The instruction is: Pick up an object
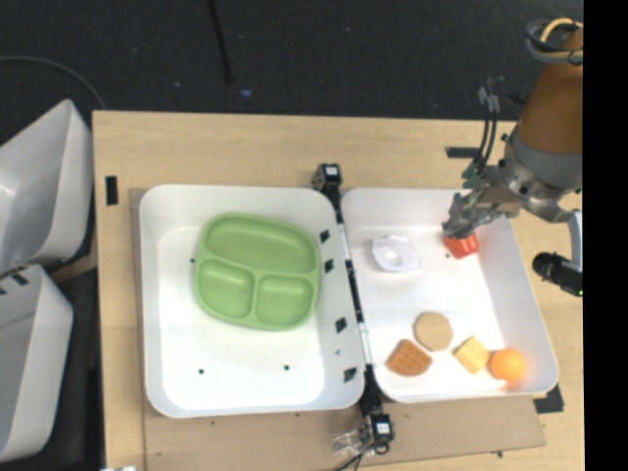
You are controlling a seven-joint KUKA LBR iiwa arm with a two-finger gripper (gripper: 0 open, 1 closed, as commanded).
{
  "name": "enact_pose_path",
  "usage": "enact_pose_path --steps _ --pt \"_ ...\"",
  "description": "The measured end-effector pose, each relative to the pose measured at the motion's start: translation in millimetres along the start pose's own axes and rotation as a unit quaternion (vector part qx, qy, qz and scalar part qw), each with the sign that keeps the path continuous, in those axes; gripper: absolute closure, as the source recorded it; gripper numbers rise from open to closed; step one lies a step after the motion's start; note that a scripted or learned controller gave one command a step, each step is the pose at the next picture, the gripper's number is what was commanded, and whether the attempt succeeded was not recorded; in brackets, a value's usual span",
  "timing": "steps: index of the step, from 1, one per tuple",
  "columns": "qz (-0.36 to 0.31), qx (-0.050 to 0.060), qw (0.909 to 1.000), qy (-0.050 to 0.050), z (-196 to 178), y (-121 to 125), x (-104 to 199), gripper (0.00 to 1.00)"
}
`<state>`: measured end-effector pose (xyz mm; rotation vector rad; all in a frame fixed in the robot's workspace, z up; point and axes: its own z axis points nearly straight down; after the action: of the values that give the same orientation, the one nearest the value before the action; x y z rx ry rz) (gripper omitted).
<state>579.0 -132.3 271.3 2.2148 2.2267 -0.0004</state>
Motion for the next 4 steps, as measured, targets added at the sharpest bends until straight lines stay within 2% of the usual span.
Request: enact_pose_path --steps 3,4 --pt "-0.001 -0.001 1.0000 0.001 -1 54 165 1.00" --pt "0.000 -0.001 1.0000 0.000 6 70 207 1.00"
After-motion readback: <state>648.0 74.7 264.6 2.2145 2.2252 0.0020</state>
